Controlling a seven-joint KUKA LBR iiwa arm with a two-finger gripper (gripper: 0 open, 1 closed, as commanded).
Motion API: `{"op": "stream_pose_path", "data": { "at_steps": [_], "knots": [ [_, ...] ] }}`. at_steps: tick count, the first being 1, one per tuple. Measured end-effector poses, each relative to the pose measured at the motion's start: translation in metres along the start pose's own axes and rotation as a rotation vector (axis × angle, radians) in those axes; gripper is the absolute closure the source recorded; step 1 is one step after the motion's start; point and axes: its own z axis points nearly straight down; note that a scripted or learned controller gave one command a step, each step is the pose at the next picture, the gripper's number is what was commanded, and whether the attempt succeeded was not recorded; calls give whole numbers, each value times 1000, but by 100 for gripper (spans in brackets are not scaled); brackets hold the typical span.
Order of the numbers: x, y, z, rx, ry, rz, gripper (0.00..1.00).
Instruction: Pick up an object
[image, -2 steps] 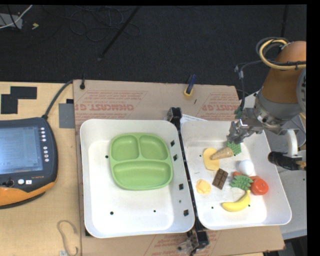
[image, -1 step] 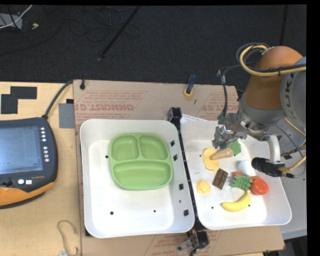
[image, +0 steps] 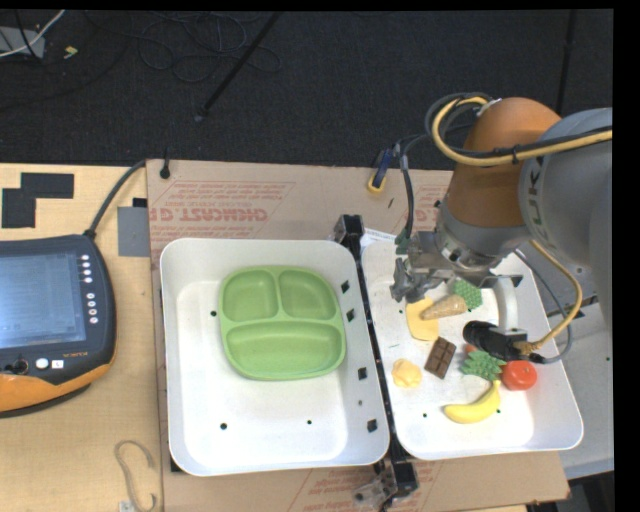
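**Fig. Approach over the toy bin.** I am watching the two-finger gripper (image: 406, 284) hanging low over the shallow white right-hand bin (image: 548, 432). It is pointing down, which I take to be the start of a top grasp. The wrist is hiding the jaws, so I cannot tell whether they are spread or pressed together. Nothing is showing between them.

The likeliest pick, a pale yellow plastic cheese wedge (image: 421, 323), is lying just camera-side of the jaws. A tan ribbed toy cone (image: 452, 305) is leaning on it. Farther on the same side, loosely scattered with gaps that probably suit single picks, are:
- a brown chocolate-bar block (image: 440, 357)
- a small yellow lump (image: 406, 374)
- a yellow toy banana (image: 473, 406)
- a red toy tomato (image: 519, 375)

Well across from the jaws, a green divided plastic plate (image: 285, 345) is sitting flat in the shallow white left-hand bin (image: 190, 405).

Both bins are resting on a printed cardboard sheet (image: 230, 200). A grey-and-orange control pendant (image: 45, 310) is lying beside it, and dark carpet (image: 300, 80) with cables is showing beyond.
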Motion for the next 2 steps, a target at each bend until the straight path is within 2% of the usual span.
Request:
{"op": "stream_pose_path", "data": {
  "at_steps": [1,2],
  "knots": [
    [50,2,1,-1,0,-1,100],
    [82,-8,-24,-4,-1,0,100]
  ]
}}
